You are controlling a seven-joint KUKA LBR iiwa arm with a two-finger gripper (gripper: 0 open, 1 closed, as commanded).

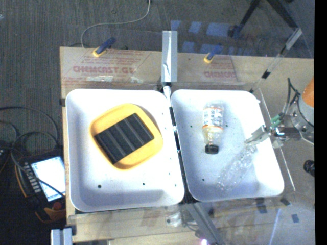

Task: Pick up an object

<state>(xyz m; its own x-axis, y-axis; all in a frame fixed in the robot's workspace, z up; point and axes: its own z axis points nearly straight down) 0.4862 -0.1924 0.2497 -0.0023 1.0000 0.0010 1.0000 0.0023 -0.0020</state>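
Claw (280, 132) hangs at the right white bin's (265, 185) right rim — grip unreadable — small clear plastic bottle (212, 124) lies apart.

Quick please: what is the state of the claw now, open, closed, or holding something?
Claw: cannot be told; it sits at the right edge of the right bin, too small and blurred to judge.

Fixed high above the worktop (102, 65), looking down at a slant. Set far enough back to take in both white bins (82, 188) side by side, the worktop's far edge, and dark carpet (46, 14) beyond and to the left.
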